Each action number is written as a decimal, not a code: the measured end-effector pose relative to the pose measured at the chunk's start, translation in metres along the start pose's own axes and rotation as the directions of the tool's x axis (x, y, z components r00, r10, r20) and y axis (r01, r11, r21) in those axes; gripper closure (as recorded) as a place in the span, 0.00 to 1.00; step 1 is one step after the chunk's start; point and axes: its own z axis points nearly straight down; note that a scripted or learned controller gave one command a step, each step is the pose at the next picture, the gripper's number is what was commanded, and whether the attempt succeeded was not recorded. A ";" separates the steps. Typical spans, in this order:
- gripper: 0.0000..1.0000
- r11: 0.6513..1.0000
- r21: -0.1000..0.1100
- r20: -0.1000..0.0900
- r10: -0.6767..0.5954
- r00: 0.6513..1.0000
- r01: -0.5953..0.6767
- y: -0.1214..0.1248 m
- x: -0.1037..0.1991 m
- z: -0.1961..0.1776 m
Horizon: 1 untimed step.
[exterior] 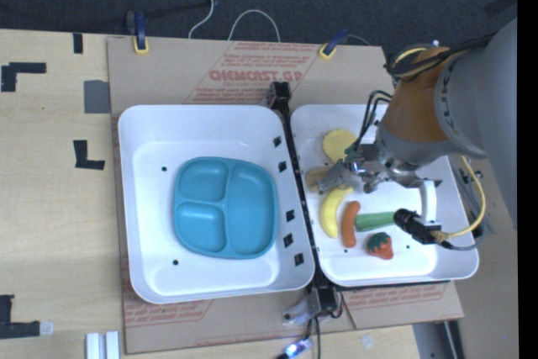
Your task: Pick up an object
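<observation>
My gripper [340, 175] hangs low in the right bin [454, 265], its dark metal fingers just above the top end of a yellow banana [334, 209]. Beside the banana lie an orange sausage-shaped toy [350, 224], a green cucumber-like piece [374, 220] and a small red strawberry [381, 245]. A pale yellow round piece [339, 144] sits near the bin's back left, partly behind the gripper. A brownish object peeks out at the gripper's left, by the bin wall. Nothing shows clearly between the fingers.
The left bin [143, 139] holds a blue divided plate [225, 207]. The grey arm with its orange band [420, 109] covers the right bin's far right side. Cables and a black connector [418, 225] trail over the bin's right part.
</observation>
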 end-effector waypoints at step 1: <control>0.00 1.000 -0.003 0.001 0.000 1.000 0.000 0.000 0.000 0.022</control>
